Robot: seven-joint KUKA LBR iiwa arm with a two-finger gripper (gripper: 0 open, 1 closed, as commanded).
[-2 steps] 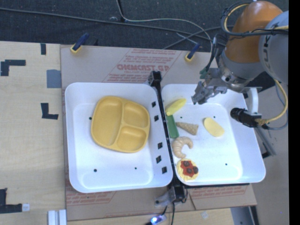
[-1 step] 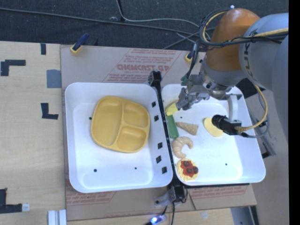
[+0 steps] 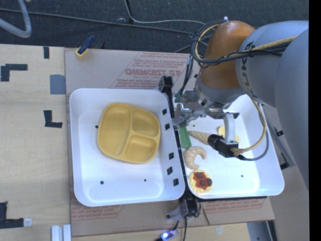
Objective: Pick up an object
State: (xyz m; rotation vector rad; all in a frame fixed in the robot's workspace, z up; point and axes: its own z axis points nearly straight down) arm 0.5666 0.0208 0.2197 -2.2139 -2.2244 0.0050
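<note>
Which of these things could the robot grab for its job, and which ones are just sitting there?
For the job:
- gripper
- croissant
- little pizza
- ice cream cone
- green piece
- right bin

Just lying about:
- yellow divided plate in the left bin
- blue and yellow clip on the cardboard

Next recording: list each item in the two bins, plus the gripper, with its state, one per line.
Yellow plate: flat, right way up, in left bin.
Croissant: lying loose in right bin.
Pizza slice: lying flat, right bin.
Green piece: lying by the divider.
Gripper: low over right bin's left edge.
</note>
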